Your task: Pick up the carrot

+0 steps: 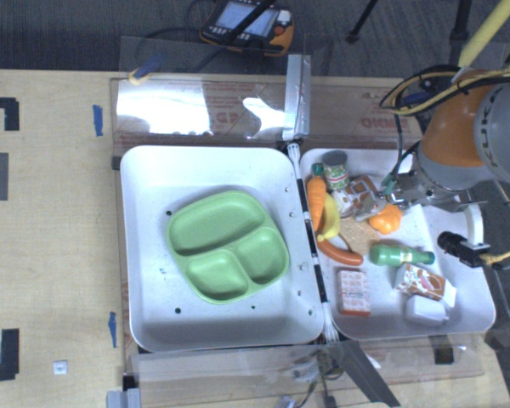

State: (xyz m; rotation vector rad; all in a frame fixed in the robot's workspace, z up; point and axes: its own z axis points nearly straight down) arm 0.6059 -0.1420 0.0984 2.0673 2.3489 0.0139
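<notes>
Hovering low over the right bin, the tool sits beside an orange fruit; whether it is clenched or released, I cannot tell. The carrot lies against that bin's left wall, next to a banana, crowding any grasp.
</notes>
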